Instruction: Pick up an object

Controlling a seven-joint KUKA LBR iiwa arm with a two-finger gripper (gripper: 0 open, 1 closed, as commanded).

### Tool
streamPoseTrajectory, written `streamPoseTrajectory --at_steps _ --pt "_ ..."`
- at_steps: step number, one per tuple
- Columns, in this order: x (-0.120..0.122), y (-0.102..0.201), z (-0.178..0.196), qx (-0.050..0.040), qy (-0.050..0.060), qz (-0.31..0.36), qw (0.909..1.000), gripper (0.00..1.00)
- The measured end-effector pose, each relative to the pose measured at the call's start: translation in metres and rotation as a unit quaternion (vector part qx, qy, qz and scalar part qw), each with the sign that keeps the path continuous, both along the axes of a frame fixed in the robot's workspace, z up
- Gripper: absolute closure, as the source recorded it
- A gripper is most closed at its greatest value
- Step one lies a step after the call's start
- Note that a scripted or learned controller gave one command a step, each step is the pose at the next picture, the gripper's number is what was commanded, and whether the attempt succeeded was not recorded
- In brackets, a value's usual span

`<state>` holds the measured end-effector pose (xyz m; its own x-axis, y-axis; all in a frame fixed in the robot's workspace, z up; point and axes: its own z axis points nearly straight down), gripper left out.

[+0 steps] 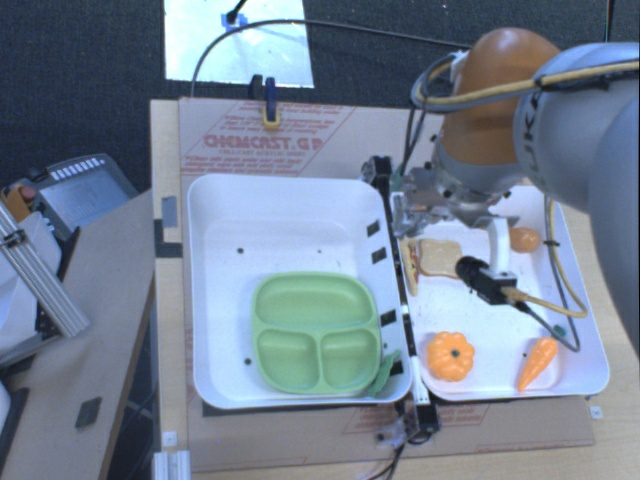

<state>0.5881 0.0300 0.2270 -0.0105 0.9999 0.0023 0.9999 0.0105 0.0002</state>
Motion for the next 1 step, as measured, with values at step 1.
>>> streamPoseTrajectory --at_steps 1 --pt "-0.0106 0.0542 0.0056 -0.0006 -0.001 -0.001 1.0000 1.00"
